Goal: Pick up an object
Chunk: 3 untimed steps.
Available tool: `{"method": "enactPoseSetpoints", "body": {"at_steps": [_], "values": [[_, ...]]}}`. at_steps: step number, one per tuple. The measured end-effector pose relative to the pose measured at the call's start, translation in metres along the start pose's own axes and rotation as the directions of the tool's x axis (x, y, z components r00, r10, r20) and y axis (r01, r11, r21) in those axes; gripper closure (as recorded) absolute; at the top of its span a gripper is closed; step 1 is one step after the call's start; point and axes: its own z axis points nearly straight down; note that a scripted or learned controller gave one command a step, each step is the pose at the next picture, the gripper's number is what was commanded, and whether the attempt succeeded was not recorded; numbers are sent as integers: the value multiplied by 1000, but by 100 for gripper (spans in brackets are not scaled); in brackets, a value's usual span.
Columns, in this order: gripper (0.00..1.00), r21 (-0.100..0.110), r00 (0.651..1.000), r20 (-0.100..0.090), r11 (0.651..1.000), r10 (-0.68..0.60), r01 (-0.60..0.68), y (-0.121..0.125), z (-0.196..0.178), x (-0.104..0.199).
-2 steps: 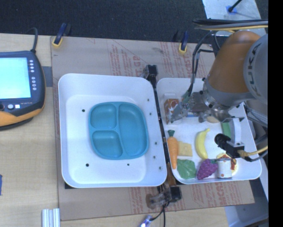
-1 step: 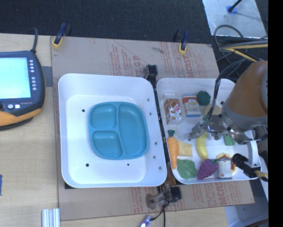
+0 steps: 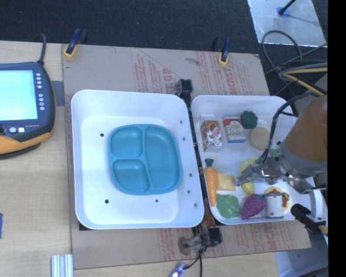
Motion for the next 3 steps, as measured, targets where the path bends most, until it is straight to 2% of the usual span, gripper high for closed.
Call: {"method": "enactPoseSetpoints", "body": {"at_steps": [1,2,3], "values": [[0,-2,1000,0,1000,-3,3,46,-1,44],[100,1,1000,1,1000,-4,4,45,-11,43],[100,-3,1000,-1,1000,0,0,67,-101,114]]}}
